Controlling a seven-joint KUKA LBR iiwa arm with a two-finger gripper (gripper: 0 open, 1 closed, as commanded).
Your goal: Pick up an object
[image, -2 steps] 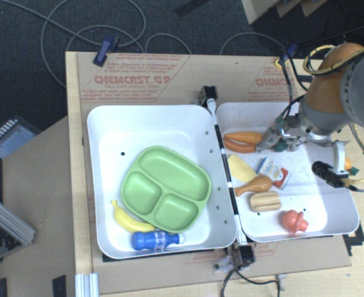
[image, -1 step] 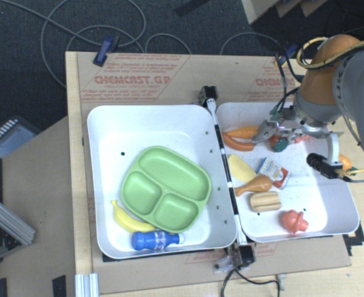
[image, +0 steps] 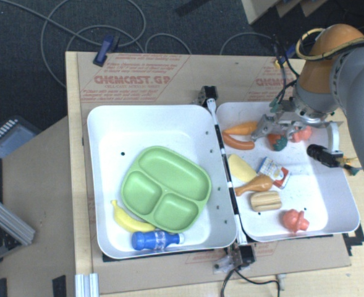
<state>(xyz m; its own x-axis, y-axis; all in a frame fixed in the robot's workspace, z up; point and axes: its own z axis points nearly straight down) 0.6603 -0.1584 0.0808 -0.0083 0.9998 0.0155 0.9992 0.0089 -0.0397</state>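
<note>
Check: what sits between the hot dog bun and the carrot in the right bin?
Camera view: between the carrot and the hot dog bun lie a sausage, a yellow wedge and a chicken drumstick.

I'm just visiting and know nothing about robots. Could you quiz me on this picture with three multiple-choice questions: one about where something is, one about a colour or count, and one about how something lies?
1. Where is the green divided plate?
A. In the left bin
B. In the right bin
C. On the floor

2. How many compartments does that plate have?
A. Two
B. Three
C. Five

3. How does the blue bottle rest?
A. Upright on its base
B. Lying on its side
C. Stacked on the plate

Answers:
1. A: the plate sits in the left bin, beside the yellow banana.
2. B: three hollows are visible in it.
3. B: the bottle lies flat along the bin's near edge, next to the plate and not on it.

The gripper is over the right bin, near the toy carrot.
</note>
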